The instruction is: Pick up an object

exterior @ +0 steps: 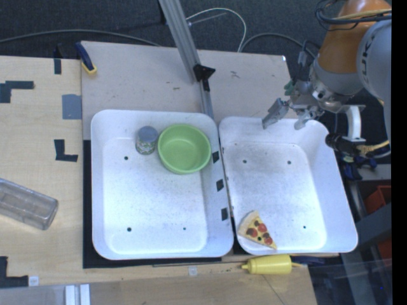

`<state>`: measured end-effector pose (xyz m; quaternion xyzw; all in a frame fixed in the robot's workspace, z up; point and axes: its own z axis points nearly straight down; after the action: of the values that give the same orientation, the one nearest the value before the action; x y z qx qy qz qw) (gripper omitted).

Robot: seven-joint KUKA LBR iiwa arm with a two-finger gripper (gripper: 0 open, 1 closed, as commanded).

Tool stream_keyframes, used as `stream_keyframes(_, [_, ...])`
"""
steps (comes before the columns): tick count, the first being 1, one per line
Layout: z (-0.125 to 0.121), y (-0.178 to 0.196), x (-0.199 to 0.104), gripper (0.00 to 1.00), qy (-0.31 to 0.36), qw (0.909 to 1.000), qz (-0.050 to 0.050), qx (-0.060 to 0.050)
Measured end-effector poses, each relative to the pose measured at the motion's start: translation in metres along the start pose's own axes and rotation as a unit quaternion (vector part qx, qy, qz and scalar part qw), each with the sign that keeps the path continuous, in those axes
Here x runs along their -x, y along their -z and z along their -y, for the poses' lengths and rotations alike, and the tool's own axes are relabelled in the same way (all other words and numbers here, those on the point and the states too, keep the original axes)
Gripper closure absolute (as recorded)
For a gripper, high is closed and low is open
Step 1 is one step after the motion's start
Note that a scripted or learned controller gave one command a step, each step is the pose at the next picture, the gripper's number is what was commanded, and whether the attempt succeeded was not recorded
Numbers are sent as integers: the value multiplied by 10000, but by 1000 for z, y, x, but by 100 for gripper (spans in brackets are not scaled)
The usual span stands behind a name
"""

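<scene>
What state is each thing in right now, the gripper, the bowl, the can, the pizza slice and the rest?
gripper: open, holding nothing, above the right bin's far rim
green bowl: upright, in the left bin
small can: standing upright, beside the bowl
toy pizza slice: lying flat at the right bin's near-left corner
yellow bottle: lying on its side, outside the bins

No text, brand, number or sign can be read anywhere. The small can (146, 140) at about 10 o'clock in the left bin (108, 170) carries a label, but its print is too blurred to make out. The black tape marks (16, 91) on the tabletop (38, 164) at 9 o'clock are plain shapes, not letters.
</scene>
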<state>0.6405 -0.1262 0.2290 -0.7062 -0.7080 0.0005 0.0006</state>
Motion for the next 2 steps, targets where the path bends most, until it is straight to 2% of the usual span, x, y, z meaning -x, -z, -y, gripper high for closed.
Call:
stream_keyframes(1, [0,0,0,0,1,10000,1,-1])
stream_keyframes(2, [8,-58,6,0,-8,10000,3,-30])
